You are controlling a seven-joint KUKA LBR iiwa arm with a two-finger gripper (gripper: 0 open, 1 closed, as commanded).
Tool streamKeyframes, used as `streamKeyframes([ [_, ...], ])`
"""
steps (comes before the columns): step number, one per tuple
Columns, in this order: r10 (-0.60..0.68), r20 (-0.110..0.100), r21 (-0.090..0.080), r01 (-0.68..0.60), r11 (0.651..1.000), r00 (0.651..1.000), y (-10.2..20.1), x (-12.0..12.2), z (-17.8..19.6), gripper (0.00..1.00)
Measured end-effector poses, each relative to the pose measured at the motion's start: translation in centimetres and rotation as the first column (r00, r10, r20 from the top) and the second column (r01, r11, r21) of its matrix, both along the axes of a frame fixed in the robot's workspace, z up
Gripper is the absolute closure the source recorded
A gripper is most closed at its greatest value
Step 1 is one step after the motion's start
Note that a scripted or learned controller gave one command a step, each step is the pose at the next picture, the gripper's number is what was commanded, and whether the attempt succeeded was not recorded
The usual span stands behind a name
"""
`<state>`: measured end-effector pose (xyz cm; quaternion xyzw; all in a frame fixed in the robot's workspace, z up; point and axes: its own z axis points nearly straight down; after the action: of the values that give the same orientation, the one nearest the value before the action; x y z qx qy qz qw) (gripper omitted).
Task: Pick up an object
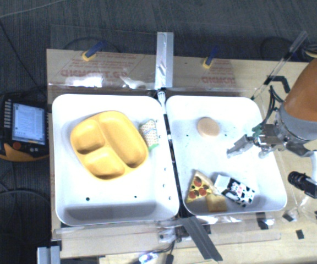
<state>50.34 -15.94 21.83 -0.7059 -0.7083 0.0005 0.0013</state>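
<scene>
1. Nearest the camera, along the front wall of the right bin (268, 202), lie three small things in a row: a toy pizza slice (200, 187) with red dots, a tan wedge (216, 203) touching its front corner, and a black-and-white patterned block (239, 191) just beside them to the right.
2. Farther back in the same bin, a round tan disc (208, 127) lies alone on the white floor, well apart from the front group.
3. Reaching in from the right, the grey arm (307, 98) with its orange band hangs over the right side of this bin.
4. At its end, the pincer (249, 146) hovers above bare bin floor between the disc and the front group, its two fingers spread apart with nothing between them.
5. To the left, the left bin (70, 202) holds a yellow divided tray (109, 143), tilted at an angle, taking up much of the middle.
6. Just beside the tray's right edge, near the wall between the bins, lies a small patterned item (149, 132) with a green end.
7. Both bins sit side by side on a pale wooden desk (241, 70).
8. Off the desk to the left, a handheld control pendant (22, 128) with a lit screen rests on the dark floor.
</scene>
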Motion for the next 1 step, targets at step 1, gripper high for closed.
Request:
streamKeyframes([
  [1,-0.276,-0.003,0.001,0.276,0.961,0.961,-3.65,-1.56,-7.25,0.00],
])
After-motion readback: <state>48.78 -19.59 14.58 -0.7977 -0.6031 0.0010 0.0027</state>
